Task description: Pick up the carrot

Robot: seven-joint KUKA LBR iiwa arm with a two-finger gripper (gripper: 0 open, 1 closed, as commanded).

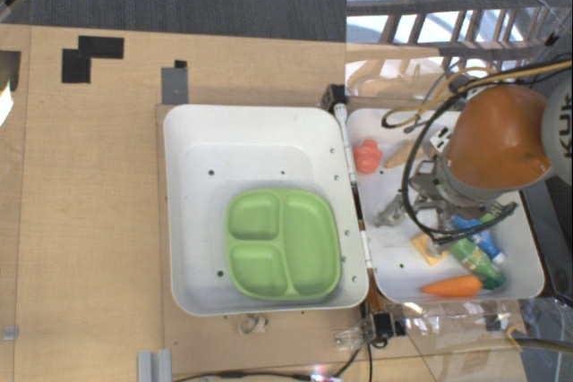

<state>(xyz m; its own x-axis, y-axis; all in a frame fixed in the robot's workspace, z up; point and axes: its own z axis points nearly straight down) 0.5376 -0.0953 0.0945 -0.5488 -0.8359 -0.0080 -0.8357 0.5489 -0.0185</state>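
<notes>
Over right bin point(534, 277) | tool point(436, 212) aperture: cannot tell | carrot point(452, 286) lies apart

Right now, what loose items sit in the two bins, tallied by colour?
Green: 2, plate and bottle
Orange: 1, carrot
Pink-red: 1, small item
Yellow: 1, piece, partly under the arm
Total: 5 that can be told apart; the arm hides part of the right bin.

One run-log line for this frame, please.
arm: over right white bin | orange carrot: lying at bin's near edge, ungrasped | green divided plate: left bin
</notes>
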